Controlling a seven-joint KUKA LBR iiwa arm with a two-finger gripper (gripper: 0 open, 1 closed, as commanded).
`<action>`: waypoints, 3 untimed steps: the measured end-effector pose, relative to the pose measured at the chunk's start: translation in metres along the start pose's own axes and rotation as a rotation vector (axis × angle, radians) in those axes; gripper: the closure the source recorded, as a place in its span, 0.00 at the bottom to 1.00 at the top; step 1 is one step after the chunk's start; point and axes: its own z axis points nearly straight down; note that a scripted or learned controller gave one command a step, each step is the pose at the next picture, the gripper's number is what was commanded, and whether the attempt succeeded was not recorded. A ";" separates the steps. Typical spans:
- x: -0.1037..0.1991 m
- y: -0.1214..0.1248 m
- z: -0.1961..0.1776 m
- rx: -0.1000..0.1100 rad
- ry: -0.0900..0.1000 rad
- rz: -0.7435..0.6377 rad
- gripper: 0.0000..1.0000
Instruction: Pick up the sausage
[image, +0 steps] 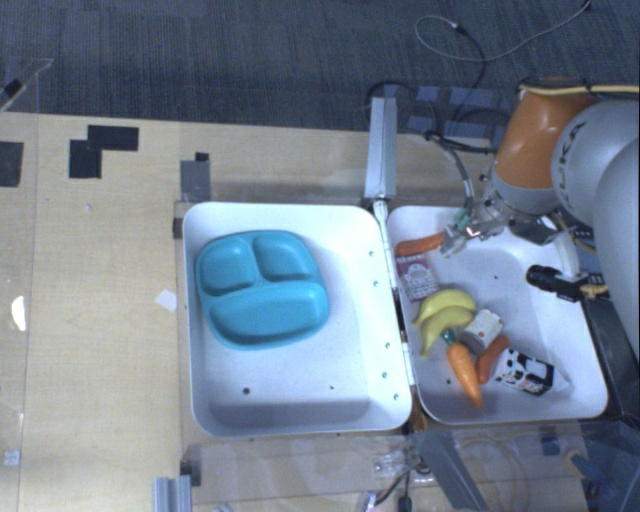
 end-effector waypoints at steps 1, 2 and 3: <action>0.011 -0.018 0.019 -0.005 -0.002 0.145 1.00; 0.009 -0.019 0.019 -0.004 -0.006 0.147 0.00; -0.009 0.000 -0.029 -0.002 -0.002 0.143 0.00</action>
